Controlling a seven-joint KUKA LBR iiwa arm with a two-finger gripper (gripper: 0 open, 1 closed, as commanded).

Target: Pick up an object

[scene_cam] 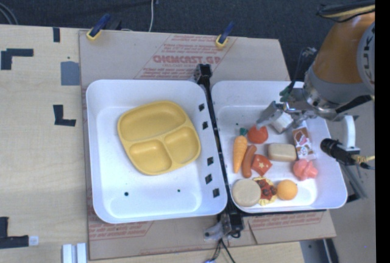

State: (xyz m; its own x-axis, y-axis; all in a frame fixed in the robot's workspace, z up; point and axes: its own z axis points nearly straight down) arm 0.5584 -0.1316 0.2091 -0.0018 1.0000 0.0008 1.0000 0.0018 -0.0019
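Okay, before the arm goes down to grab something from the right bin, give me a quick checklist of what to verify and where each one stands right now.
1. Gripper is over the right bin, above its upper part: ok.
2. Nothing between its fingers yet: ok, none seen there.
3. Fingers spread for a grab: ok, they look open.
4. Clear target below: not ok; the red tomato-like piece, carrot and beige block crowd together.
5. Exact height above the toys: cannot tell from this slanted view.
6. Yellow divided plate in the left bin is out of the path: ok.
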